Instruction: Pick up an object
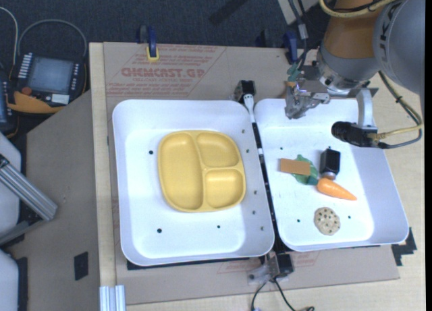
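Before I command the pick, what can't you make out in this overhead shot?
- Gripper, camera view: small and blurred above the right white bin; finger spacing unreadable.
- Small black block: too dark for detail.
- Flat tan piece: its right end is hidden by the toy carrot's green top.

A yellow divided plate (pixel 201 170) lies in the left bin (pixel 128 188). Both bins sit on a cardboard sheet (pixel 169 63) printed with red letters. A blue and yellow clamp (pixel 152 43) grips its far edge. A pendant (pixel 47 77) with a screen lies off to the left.
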{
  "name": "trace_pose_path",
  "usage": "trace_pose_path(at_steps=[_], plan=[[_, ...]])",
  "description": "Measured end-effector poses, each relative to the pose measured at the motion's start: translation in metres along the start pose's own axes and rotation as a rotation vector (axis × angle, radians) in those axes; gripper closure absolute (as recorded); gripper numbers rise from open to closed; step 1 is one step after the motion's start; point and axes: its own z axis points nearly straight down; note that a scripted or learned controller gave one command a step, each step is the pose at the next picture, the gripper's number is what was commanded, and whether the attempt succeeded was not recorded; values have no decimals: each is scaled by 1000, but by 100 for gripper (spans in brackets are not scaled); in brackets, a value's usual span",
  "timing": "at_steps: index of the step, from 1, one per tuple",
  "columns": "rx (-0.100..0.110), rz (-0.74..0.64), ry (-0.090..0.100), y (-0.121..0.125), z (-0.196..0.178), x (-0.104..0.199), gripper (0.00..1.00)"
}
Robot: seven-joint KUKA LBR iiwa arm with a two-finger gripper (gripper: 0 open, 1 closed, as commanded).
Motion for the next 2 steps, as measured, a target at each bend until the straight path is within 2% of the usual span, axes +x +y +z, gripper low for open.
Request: trace_pose_path(at_steps=[2], plan=[[1,0,0,-45,18,99,100]])
